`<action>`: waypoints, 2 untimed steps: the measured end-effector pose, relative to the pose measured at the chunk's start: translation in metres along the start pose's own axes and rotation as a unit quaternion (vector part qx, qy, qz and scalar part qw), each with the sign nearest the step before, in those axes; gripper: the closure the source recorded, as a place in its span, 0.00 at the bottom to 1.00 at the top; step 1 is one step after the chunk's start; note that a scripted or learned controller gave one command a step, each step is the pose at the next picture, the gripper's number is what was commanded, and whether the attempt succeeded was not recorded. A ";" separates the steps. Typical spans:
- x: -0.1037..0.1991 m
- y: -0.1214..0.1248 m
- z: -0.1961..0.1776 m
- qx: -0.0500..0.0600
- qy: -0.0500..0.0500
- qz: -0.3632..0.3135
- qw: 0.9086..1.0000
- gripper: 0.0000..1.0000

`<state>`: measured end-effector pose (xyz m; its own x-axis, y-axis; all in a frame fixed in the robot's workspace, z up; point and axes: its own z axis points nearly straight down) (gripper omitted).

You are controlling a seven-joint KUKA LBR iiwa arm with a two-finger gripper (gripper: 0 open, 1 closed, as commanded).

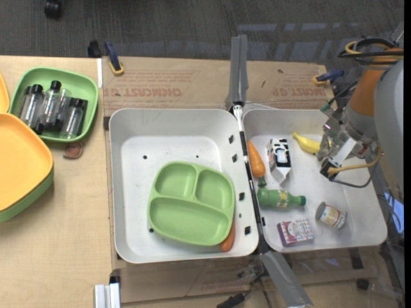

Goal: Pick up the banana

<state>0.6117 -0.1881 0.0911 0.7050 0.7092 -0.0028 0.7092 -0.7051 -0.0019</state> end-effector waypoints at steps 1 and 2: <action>-0.010 -0.031 0.000 0.001 0.000 0.054 0.999 1.00; -0.022 -0.055 0.001 0.001 0.000 0.085 0.996 1.00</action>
<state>0.5566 -0.1651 0.0906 0.8147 0.5799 -0.0042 0.5799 -0.8147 -0.0039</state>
